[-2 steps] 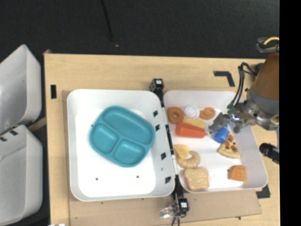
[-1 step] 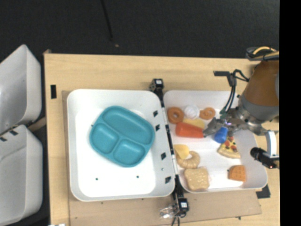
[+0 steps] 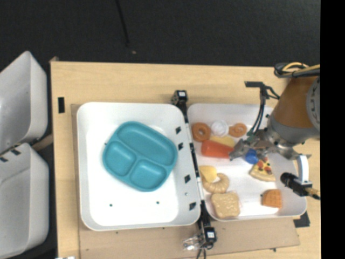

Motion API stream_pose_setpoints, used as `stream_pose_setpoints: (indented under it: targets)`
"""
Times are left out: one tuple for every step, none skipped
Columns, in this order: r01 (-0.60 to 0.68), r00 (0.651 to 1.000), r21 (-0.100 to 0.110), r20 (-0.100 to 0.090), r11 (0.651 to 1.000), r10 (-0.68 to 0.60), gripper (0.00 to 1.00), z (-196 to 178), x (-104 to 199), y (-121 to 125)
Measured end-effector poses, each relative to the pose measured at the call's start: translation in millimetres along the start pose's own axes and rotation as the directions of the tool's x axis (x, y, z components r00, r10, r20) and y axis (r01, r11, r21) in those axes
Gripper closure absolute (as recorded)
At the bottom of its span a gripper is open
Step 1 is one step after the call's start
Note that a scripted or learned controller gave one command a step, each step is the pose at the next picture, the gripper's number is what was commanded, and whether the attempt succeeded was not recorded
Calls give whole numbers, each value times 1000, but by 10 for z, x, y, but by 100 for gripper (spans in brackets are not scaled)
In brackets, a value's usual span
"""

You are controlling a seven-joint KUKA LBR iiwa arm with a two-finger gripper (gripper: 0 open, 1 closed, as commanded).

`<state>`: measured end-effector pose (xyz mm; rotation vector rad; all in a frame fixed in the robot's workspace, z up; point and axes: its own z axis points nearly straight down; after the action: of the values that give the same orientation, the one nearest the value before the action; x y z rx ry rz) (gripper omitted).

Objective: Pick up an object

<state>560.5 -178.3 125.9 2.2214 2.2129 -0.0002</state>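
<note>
We see the arm (image 3: 302, 109) as a thick rounded body, grey on its upper right part, with a broad orange band (image 3: 291, 104) wrapping it above the wrist. Below the band we find a grey wrist section leading to a dark metal gripper (image 3: 241, 150). We note a thin black cable (image 3: 262, 104) running along the arm's left side, yellow and black cables (image 3: 294, 67) bunched near its top, and a white and black fitting (image 3: 299, 177) lower down.
</note>
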Motion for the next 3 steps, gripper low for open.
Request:
stream_pose_setpoints:
  targets:
    - [-3, 1000, -20, 8, 1000, 3, 0, 124, -51, 76]
    - [-9, 1000, -34, 12, 999, 10, 100, -12, -73, 108]
    - [-1, 1000, 0, -3, 1000, 1, 100, -462, -82, 62]
